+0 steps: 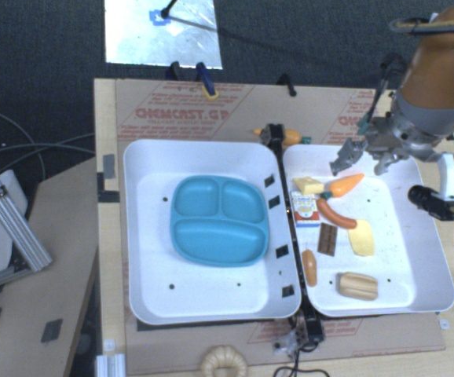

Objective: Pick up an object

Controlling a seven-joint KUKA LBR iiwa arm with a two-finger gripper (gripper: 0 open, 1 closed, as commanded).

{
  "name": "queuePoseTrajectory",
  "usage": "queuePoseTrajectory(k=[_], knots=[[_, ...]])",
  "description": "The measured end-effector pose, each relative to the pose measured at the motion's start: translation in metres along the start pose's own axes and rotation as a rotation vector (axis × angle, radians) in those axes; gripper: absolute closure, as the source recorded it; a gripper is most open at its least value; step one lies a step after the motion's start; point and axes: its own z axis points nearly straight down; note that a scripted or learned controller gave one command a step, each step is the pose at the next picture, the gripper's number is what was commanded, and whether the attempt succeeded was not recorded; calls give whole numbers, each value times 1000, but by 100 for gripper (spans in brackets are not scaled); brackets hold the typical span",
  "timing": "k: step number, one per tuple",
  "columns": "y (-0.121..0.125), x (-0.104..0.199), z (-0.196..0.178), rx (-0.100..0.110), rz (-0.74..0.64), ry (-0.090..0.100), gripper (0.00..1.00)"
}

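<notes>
The gripper (366, 156) hangs over the far end of the right bin (427, 250), fingers spread wide with nothing between them. Just below it and nearest of all lies the toy carrot (346, 184), tilted. Touching the carrot's lower left end is a pale yellow cheese block (307, 185); just below the carrot sits a red sausage (337, 214). Further from the carrot: a small printed carton (304, 207), a brown chocolate bar (327, 239), a yellow wedge (361, 238), a small hot dog (309, 267) and a bread roll (358, 286). Well left of the carrot, the left bin (156, 289) holds a blue divided plate (219, 219)
</notes>
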Motion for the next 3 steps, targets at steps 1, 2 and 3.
queuePoseTrajectory(k=[1, 2, 3], knots=[[2, 0, -7, -13, -2, -1, 0], [-2, -5, 52, -10, 0, -1, 0], [-4, -6, 113, -10, 0, -1, 0]])
